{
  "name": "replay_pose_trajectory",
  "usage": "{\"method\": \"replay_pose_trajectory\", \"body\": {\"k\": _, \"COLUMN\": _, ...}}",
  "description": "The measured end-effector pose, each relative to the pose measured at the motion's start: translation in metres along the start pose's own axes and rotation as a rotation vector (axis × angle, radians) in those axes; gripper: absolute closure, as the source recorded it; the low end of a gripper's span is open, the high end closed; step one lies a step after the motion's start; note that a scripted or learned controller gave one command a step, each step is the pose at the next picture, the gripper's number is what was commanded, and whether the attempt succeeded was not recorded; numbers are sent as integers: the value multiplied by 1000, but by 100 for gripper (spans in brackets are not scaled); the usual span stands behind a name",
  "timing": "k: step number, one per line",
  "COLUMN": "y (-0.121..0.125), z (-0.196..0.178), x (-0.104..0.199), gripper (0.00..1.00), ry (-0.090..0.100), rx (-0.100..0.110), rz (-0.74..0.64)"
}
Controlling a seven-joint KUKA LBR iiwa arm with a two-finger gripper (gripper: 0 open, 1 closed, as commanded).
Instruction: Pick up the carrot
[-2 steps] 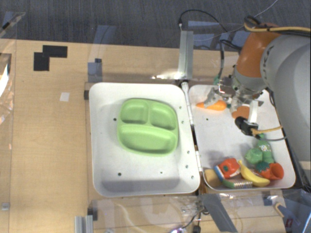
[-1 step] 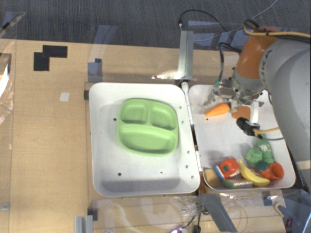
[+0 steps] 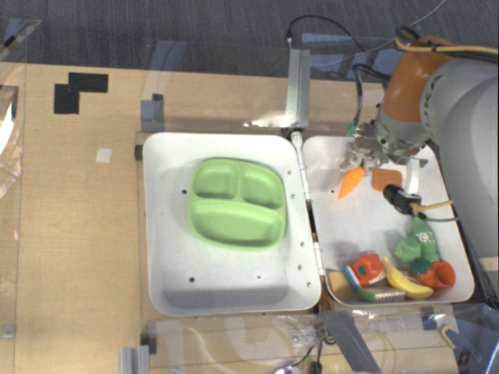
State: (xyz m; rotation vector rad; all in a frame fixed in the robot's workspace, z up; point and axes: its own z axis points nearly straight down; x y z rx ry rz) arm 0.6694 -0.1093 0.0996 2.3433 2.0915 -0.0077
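Observation:
The orange carrot (image 3: pixel 351 182) lies at a slant in the upper left part of the right bin (image 3: pixel 327 232), with its tip pointing down-left. My gripper (image 3: pixel 362 162) comes down from the orange-banded wrist right above the carrot's thick end. That end sits between the fingertips, which are shut on it. The rest of the carrot sticks out below the gripper, close to the bin floor.
A brown slice (image 3: pixel 386 179) lies just right of the carrot. Toy foods crowd the right bin's near corner: a tomato (image 3: pixel 368 271), a banana (image 3: pixel 407 284) and a green vegetable (image 3: pixel 411 248). The left bin (image 3: pixel 164 271) holds a green divided plate (image 3: pixel 236 202).

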Motion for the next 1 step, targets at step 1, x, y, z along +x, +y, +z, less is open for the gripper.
{"method": "replay_pose_trajectory", "body": {"k": 1, "y": -8, "z": 9, "x": -69, "gripper": 100, "ry": 4, "rx": -12, "rz": 314}}
